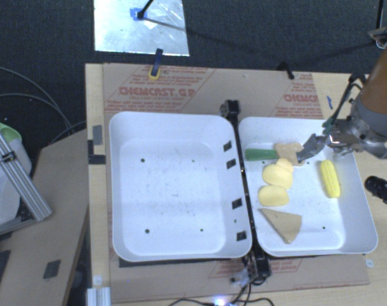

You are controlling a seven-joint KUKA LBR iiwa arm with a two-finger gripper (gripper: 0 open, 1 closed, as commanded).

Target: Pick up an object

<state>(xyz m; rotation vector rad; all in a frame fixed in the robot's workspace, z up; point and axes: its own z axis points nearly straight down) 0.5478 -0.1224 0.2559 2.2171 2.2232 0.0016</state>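
The right bin (356, 234) holds several play-food pieces: a green stick (260, 153), a tan piece (287, 150), two pale yellow lumps (279, 174) (273, 196), a corn cob (330, 178) and a tan wedge (283, 224). My gripper (310, 147) hangs over the upper part of this bin, just right of the tan piece and up-left of the corn cob. Nothing shows between its fingers.
The left bin (174, 187) lies beside the right one, with a black divider (241, 183) between them. Both rest on a cardboard sheet (199, 88). A metal plate (141, 16) lies behind the bench, and an aluminium frame (14, 171) stands at the left.
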